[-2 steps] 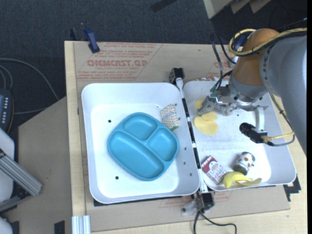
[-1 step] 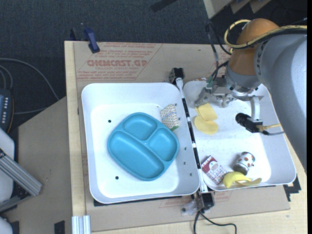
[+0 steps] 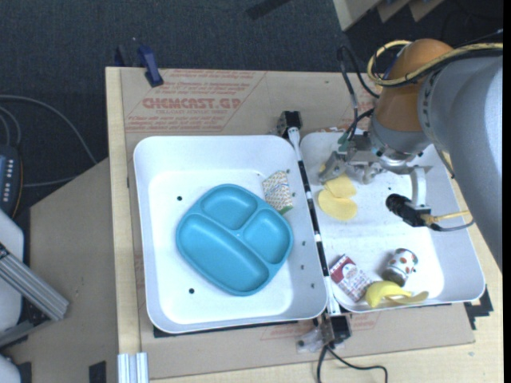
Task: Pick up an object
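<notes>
Hiding the right bin (image 3: 471, 282) corner: arm (image 3: 463, 94).

Bright, even overhead light; soft focus, faint shadows.

This is a robotics lab or test cell, not a home or shop. A grey industrial arm (image 3: 467, 110) with an orange band reaches over two shallow white bins (image 3: 152, 214) set on a bench topped with printed cardboard (image 3: 192, 102), with loose cables (image 3: 48, 126) trailing across dark carpet (image 3: 64, 22). The bins hold mixed test items: a blue divided plate (image 3: 233, 238), a banana (image 3: 387, 295) and yellow chips (image 3: 338, 198).
</notes>
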You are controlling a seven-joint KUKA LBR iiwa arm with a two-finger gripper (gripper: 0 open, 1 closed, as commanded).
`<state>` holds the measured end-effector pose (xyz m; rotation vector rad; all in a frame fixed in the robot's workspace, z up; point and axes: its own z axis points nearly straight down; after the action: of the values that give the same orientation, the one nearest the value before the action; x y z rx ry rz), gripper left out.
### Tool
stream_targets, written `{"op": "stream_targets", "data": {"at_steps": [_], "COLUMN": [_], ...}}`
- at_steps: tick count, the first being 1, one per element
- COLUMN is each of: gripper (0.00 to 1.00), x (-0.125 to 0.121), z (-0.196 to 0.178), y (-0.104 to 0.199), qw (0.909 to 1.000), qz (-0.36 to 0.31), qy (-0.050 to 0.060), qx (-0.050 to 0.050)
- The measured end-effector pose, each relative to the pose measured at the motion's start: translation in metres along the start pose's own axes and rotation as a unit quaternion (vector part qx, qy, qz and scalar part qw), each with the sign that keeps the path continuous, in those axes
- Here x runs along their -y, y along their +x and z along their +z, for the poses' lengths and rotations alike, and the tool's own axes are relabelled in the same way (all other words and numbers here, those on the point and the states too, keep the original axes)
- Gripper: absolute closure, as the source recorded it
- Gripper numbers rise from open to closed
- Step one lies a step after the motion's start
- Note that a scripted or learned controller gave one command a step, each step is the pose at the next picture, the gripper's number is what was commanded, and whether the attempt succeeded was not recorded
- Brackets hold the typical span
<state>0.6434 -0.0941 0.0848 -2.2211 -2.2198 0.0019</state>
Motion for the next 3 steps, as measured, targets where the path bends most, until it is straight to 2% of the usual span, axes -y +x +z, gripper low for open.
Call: {"op": "stream_targets", "data": {"at_steps": [1, 2, 3], "gripper": [0.00, 0.00, 0.00], "x": [0.002, -0.015, -0.023], "z": [0.000, 0.000, 0.000], "y": [-0.006, -0.008, 0.002], "qw": [1.0000, 1.0000, 1.0000], "qz": [0.000, -0.001, -0.001], "qy": [0.000, -0.002, -0.002], "qx": [0.000, 0.001, 0.001]}}
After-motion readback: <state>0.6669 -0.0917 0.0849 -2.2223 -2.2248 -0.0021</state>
